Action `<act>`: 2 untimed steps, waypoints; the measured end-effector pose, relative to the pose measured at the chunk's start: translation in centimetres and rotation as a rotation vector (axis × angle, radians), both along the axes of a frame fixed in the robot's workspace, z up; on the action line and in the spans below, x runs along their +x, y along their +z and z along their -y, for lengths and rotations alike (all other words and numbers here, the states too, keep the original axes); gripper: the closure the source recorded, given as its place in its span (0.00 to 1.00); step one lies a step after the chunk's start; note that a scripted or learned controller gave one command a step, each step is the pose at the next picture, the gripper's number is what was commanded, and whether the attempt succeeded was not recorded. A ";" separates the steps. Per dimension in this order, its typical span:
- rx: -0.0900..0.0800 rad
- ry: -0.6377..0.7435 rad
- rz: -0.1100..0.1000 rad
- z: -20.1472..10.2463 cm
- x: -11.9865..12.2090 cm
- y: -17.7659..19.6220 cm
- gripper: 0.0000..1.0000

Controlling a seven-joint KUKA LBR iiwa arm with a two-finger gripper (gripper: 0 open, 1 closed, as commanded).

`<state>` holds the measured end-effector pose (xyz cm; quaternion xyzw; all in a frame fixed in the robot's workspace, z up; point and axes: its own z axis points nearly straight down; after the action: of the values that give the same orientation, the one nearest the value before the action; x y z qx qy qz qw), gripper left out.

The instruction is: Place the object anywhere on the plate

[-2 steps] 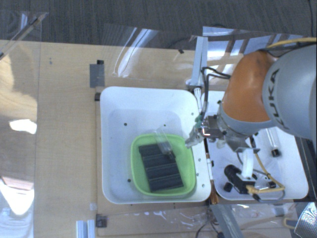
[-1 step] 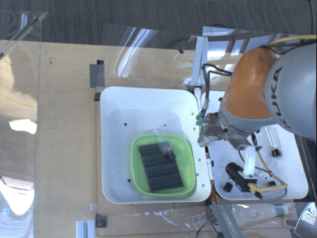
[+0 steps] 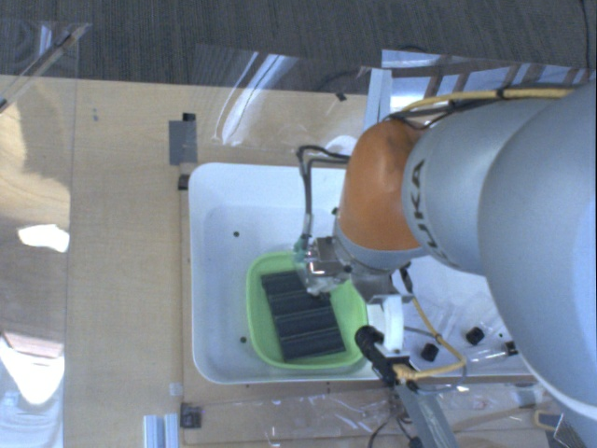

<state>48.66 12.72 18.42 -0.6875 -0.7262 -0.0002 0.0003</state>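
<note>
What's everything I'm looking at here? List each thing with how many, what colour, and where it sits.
Bin: one in clear sight, white, shallow, at the middle of the bench.
Plate: one, light green, in the bin's near right part.
Object: one, dark grey and ribbed, lying flat on the plate.
Bench: one, light wood, under the bin.
Bracket: one, grey, on the bench beyond the bin's far left corner.
Floor: dark grey carpet, along the top.
Arm: one, grey with an orange band, reaching in from the right.
Gripper: one, metal, right over the object's far end; whether it grips is unclear.
</note>
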 end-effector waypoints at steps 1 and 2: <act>0.000 -0.001 0.000 0.0 0.0 0.0 0.00; 0.000 -0.237 0.005 10.0 0.1 3.7 0.00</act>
<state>48.80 2.69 22.14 -0.7685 -0.6398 -0.0019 -0.0013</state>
